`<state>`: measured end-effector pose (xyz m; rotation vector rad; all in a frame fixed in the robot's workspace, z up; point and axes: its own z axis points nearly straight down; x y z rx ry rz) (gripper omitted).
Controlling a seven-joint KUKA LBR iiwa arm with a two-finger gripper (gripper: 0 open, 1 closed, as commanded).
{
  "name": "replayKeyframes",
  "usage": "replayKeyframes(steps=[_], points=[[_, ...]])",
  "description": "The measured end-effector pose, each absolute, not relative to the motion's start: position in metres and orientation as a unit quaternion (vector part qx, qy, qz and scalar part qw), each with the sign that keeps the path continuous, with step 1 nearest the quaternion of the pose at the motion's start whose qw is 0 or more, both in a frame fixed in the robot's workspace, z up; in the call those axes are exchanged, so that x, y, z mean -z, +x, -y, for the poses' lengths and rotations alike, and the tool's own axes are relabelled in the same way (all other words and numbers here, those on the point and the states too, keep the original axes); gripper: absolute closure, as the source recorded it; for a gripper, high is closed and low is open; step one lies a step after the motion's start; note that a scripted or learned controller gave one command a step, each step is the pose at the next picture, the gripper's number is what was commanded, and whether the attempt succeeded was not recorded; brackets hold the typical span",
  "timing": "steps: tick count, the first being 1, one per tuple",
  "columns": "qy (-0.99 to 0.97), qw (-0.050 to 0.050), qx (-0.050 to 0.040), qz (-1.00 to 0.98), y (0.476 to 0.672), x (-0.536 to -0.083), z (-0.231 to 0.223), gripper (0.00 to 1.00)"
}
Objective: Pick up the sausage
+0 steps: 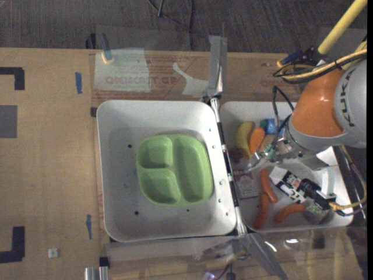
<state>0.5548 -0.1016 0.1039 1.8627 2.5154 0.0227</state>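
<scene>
While the gripper (273, 151) hovers over the right bin (344, 217), fingers unclear, crowded sausages (265, 198) near its front edge risk a wrong or glancing grab.

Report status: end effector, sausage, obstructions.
End effector low in right white bin, grip state unreadable. Nearest red-orange sausage lying loose just below it. Yellow banana and orange carrot crowd close by.

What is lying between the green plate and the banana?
In the camera view, the two bins' adjoining white rims lie between the green plate and the banana.
</scene>
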Motion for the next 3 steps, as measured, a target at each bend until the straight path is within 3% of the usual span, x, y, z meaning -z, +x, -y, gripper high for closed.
replayKeyframes(steps=[1,2,3], points=[[0.635,0.009,-0.0073,-0.772,0.495,-0.092,0.108,0.00],[0.638,0.006,-0.0068,-0.770,0.493,-0.101,0.110,1.00],[0.523,-0.001,0.0007,-0.852,0.488,-0.243,0.066,1.00]])
